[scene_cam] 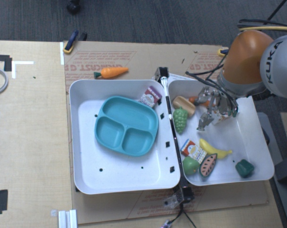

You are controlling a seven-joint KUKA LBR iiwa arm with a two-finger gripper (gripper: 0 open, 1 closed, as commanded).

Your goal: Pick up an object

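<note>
Down at the near edge of my right-hand bin [262, 127] sit a watermelon slice [208, 165], a lime-green pear-like fruit [190, 165] and a dark green block [244, 168]; just behind them a banana [214, 149] and a small printed carton [193, 150] lie touching; further back, green grapes [180, 119] press against the dividing wall with a hot-dog bun [183, 104] right behind them; my gripper [210, 116] hangs over the bare middle of this bin, between the bun and the banana, and nothing shows between its tips; whether they stand apart or together I cannot tell from this angle, the metalwork blurs into one cluster; the left bin [81, 141] carries a teal divided tray [126, 126] and a small packet [150, 97] at its back edge; an orange carrot [111, 72] lies outside on the cardboard; no object is in my hold yet, so the pick looks barely begun; risks from here, as I judge it: dropping straight down meets only white floor; going for the banana could nudge the carton beside it; the grapes sit so close to the wall that one tip may strike the rim.
</note>
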